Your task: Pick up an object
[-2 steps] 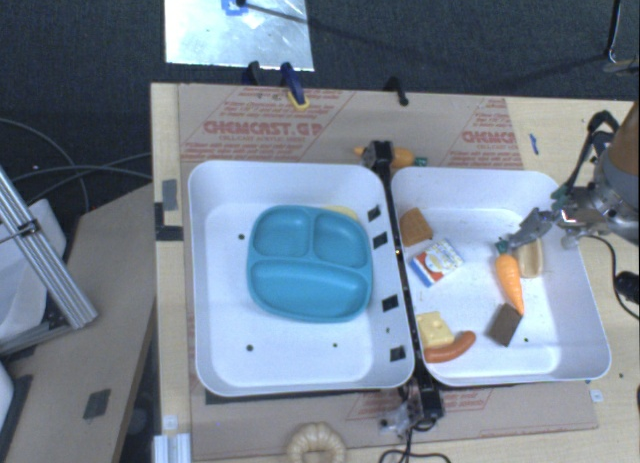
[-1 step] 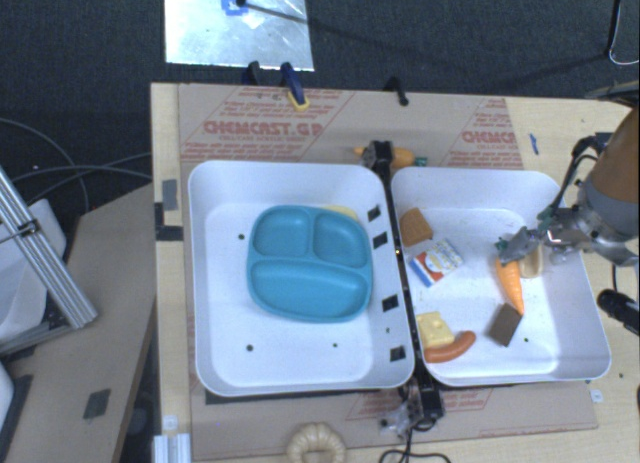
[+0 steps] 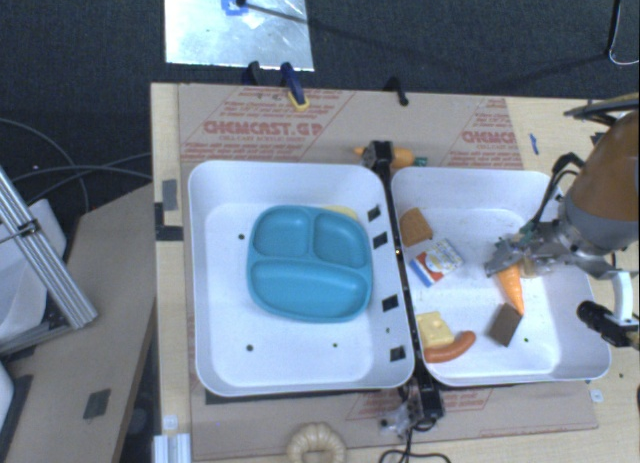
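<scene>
Gripper (image 3: 515, 259) sits low in the right bin (image 3: 470, 186), right at the top end of the carrot (image 3: 512, 289); whether it clasps it I cannot tell. Brown block (image 3: 504, 325) lies just beside the carrot's tip.

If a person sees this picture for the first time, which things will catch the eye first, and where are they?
The blue divided plate stands out most, lying in the middle of the left bin. Next comes the grey arm with its orange band, reaching in from the right, its gripper low over the right bin, just above the orange carrot. Small toy foods lie scattered there, such as a sausage near the front.
</scene>
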`<action>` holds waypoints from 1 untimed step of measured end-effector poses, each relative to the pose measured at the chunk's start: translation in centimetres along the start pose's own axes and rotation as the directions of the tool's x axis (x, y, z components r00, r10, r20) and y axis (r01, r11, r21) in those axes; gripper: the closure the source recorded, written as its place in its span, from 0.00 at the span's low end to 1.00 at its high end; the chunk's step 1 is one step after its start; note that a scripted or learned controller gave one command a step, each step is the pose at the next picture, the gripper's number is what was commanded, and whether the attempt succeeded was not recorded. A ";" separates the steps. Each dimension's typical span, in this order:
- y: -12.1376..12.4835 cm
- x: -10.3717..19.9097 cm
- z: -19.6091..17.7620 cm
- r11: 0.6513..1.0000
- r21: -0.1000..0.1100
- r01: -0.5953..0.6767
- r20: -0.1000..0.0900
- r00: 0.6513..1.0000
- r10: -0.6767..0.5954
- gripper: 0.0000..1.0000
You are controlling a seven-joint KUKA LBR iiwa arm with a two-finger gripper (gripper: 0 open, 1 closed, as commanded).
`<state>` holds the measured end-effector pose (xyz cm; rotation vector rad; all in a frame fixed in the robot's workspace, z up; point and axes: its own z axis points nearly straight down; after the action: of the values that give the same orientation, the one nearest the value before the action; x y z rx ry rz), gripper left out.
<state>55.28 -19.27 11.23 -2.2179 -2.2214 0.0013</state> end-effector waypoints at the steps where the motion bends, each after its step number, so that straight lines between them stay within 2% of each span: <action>1: 0.3 -0.1 2.3 1.000 -0.011 -0.001 0.006 1.000 0.001 0.00</action>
<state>55.60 -19.39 8.88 -2.2270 -2.2286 -0.0044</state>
